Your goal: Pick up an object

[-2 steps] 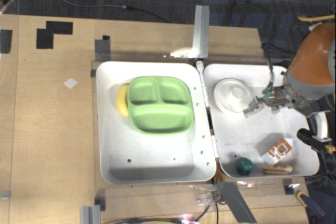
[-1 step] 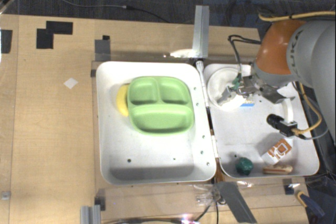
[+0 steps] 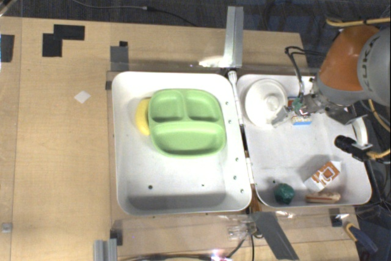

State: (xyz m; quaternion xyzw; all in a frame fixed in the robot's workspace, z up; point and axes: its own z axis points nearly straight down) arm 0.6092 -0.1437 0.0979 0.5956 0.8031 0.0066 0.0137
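green ball at near edge of right bin; white bowl just left of gripper, nearly touching; grip state unclear.

No word, number or brand can be made out anywhere. The small carton lying in the right bin, nearer the camera than the claw, carries an orange and white printed pattern, but it is too small to read. A tiny blue and white label sits just beside the claw; its print is blurred beyond reading.
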